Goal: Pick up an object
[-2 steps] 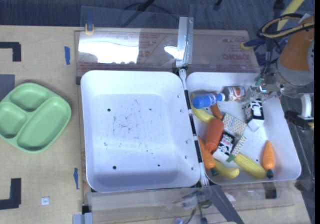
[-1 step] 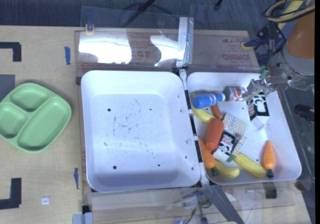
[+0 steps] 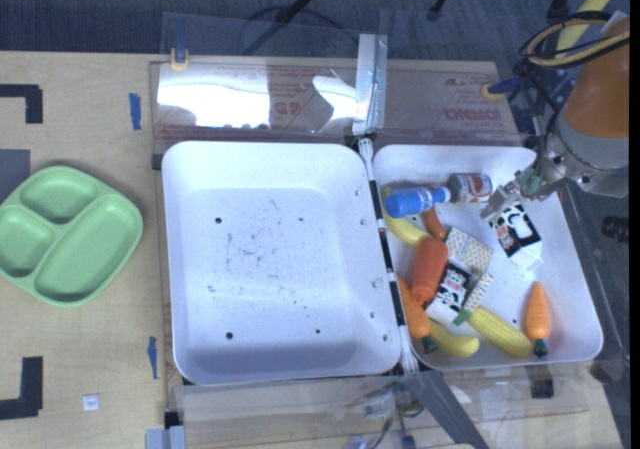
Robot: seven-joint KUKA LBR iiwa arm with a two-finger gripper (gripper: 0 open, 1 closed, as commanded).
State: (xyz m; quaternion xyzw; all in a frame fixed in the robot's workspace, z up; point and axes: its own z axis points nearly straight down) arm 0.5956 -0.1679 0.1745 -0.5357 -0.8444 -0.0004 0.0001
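Observation:
The right bin (image 3: 585, 267) holds several toy items. A blue bottle (image 3: 415, 201) and a small brown-and-white bottle (image 3: 470, 185) lie at its back. Below them are a yellow banana (image 3: 404, 230), a large orange carrot (image 3: 430, 267), a patterned packet (image 3: 466, 251) and a black-and-white box (image 3: 454, 288). A corn cob (image 3: 497, 330) and a small carrot (image 3: 538, 309) lie near the front. My gripper (image 3: 520, 191) hangs over the bin's back right, just above a black-and-white card (image 3: 514, 229) and to the right of the small bottle.
The left bin (image 3: 270, 257) sits beside the right one, with a raised divider between them. A green sectioned plate (image 3: 65, 232) rests on the bench at far left. A clear panel (image 3: 270, 87) stands behind the bins. Cables hang at the upper right.

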